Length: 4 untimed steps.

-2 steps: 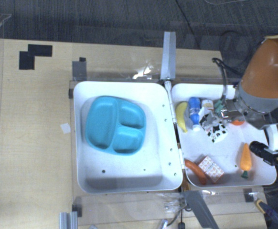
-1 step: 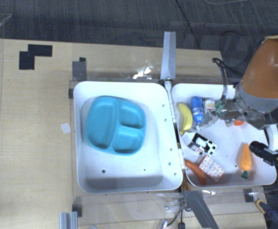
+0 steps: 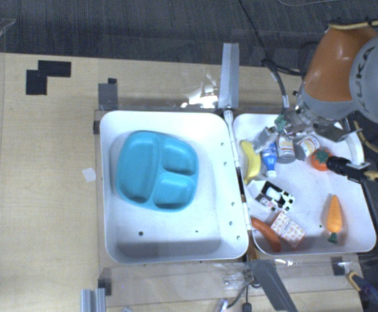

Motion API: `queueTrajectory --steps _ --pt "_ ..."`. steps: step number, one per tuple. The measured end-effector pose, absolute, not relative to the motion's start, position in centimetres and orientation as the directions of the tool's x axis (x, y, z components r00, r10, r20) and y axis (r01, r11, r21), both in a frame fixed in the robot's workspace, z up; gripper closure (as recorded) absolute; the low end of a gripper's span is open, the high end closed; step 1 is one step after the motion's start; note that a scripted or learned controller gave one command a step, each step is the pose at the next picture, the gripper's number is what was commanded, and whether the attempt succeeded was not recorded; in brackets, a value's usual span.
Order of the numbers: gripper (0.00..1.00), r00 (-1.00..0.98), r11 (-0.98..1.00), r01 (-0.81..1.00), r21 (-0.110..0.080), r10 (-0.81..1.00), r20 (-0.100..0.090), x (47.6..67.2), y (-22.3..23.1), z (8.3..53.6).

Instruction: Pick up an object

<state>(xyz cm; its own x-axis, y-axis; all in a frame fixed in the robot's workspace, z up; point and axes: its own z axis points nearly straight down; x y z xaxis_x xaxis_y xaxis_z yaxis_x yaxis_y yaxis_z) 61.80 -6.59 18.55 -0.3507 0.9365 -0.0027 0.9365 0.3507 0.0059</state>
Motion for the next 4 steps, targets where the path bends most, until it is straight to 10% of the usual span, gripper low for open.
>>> queueTrajectory --steps 2,3,4 --pt "0.00 -0.463 0.463 0.887 0.009 0.887 -0.006 65.2 -12.6 8.8" --pt "1.00 -0.465 0.466 0.885 0.016 0.885 -0.010 65.5 -12.4 10.1" --pt "1.00 -0.442 0.442 0.897 -0.009 0.897 0.009 66.7 -14.8 8.5"
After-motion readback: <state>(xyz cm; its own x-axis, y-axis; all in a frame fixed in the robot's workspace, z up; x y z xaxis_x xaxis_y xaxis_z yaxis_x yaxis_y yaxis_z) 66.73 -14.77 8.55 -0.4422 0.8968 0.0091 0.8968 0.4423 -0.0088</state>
